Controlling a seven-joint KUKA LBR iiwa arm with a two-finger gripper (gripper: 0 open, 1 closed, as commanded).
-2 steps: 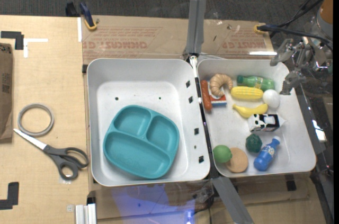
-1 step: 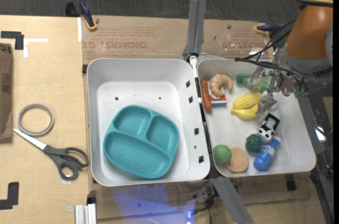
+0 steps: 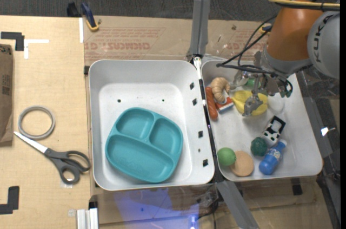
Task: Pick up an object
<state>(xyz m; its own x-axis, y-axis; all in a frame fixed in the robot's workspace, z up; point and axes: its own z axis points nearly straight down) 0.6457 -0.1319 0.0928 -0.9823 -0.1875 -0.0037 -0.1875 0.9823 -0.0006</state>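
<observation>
Gripper sits directly over yellow toy.

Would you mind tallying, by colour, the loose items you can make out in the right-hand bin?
Green: 2, a light green ball and a dark green ball
Yellow: 1, yellow toy under the gripper
Blue: 1, blue bottle
Peach: 1, peach ball
Orange-red: 1, carrot
Tan: 1, knobbly toy
Black-and-white: 1, cow toy
Total: 8
</observation>
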